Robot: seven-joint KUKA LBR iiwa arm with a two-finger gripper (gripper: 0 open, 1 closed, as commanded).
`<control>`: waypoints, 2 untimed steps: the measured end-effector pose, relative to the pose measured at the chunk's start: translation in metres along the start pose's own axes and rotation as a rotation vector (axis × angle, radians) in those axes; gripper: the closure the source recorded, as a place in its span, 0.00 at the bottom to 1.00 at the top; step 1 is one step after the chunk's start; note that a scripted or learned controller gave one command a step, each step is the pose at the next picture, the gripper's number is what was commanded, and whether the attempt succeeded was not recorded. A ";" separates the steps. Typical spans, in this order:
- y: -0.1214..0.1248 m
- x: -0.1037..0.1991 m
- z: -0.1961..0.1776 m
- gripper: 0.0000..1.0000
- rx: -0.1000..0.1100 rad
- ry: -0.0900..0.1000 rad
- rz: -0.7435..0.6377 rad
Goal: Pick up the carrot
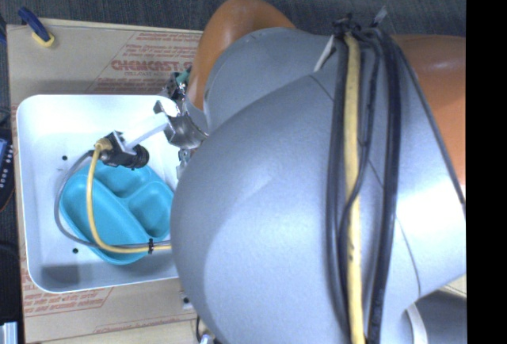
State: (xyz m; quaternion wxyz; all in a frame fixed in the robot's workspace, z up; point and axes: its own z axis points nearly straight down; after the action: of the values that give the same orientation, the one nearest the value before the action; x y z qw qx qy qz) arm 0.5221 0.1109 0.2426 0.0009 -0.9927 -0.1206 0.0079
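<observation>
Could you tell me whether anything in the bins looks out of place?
Nothing looks spilled or broken. The blue dish sits askew in the left bin, and the arm hides the rest.

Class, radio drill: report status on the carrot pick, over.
Gripper over shallow white left bin, beside blue plastic two-hollow dish. Carrot's place: cannot tell. Bulky grey arm covers the view's right.

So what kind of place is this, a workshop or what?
Likely a robotics lab test bench: a large grey robot arm reaches over a shallow white bin holding a blue divided dish, set on printed cardboard.
</observation>
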 end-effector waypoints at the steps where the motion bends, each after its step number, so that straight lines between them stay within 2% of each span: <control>1: 0.003 0.000 -0.002 0.00 -0.004 0.004 0.003; 2: -0.004 -0.049 0.110 0.00 0.005 -0.002 0.016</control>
State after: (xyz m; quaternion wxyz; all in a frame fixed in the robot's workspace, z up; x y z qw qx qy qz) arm 0.4723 0.1029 0.1338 0.0031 -0.9936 -0.1127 0.0093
